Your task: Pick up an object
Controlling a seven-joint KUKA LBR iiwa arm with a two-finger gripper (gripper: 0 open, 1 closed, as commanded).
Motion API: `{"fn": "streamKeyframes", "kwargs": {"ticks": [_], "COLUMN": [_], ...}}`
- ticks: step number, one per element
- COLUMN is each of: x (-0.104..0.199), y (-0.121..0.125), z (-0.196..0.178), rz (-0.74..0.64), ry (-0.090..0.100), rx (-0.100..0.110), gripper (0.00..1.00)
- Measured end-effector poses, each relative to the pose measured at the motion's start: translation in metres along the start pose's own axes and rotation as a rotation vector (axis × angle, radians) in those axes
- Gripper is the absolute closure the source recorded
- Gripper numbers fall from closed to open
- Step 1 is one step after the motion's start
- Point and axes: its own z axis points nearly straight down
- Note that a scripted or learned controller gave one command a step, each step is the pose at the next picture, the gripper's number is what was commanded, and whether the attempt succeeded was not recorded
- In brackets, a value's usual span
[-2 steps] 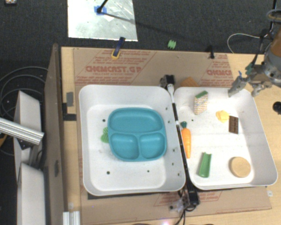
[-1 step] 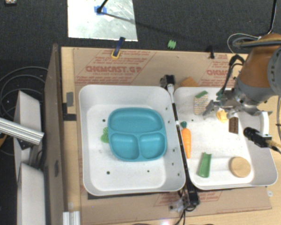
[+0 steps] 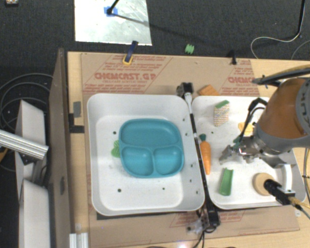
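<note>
The claw [image 3: 232, 154] hangs low over the right-hand bin [image 3: 237, 203], reaching in from the right on the grey arm [image 3: 287, 120] with its orange band; whether it is spread or closed cannot be told, and nothing is seen gripped in it. Just below it on the white floor lies a green block [image 3: 226, 182], tilted slightly. To its left, close against the bin's left wall, lies an orange carrot [image 3: 205, 156], lengthwise. To its lower right, near the bin's front corner, sits a tan round piece [image 3: 260, 183], partly covered by a black part. Above the claw, toward the far wall, stands a pale corn cob with a green end [image 3: 221, 112]. Farther left, the second bin [image 3: 101, 138] holds a blue divided plate [image 3: 151, 147] with a small green thing [image 3: 115, 149] at its left edge. Both bins rest on a brown cardboard sheet [image 3: 144, 71] with red print. Beyond it is dark carpet [image 3: 36, 30], a shiny sheet [image 3: 112, 15] and black cables [image 3: 15, 94].
</note>
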Motion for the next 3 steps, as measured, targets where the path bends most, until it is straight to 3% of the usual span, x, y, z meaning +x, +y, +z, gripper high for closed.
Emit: {"fn": "streamKeyframes", "kwargs": {"ticks": [1,2,3], "x": [0.022,-0.029,0.013], "y": [-0.030,0.043,-0.017], "z": [0.030,-0.029,-0.021], "rz": [0.000,-0.003,-0.003], "ry": [-0.003,-0.010,-0.001], "rx": [-0.010,-0.023,-0.007], "gripper": [0.00,0.00,0.00]}}
